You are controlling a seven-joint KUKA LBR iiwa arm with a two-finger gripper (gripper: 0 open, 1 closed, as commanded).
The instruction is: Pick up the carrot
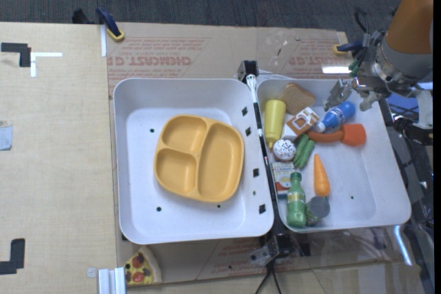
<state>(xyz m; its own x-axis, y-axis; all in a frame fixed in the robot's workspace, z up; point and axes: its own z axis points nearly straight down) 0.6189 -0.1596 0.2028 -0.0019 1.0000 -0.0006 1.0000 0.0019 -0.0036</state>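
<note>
The carrot (321,175) is a small orange cone lying in the right bin (372,203) near its middle, narrow tip toward the back. A green pickle (303,152) lies just left of it and a grey lump (318,208) just in front. My gripper (355,94) hangs over the back of the right bin, up and to the right of the carrot and well apart from it. Its fingers are spread, nothing sits between them, and a blue bottle (337,116) lies right below.
The right bin also holds a yellow cup (274,119), a bread slice (298,96), a small carton (303,122), a red-orange piece (343,135), a white ball (284,148) and a green bottle (296,200). A yellow divided plate (200,158) sits in the left bin (138,210).
</note>
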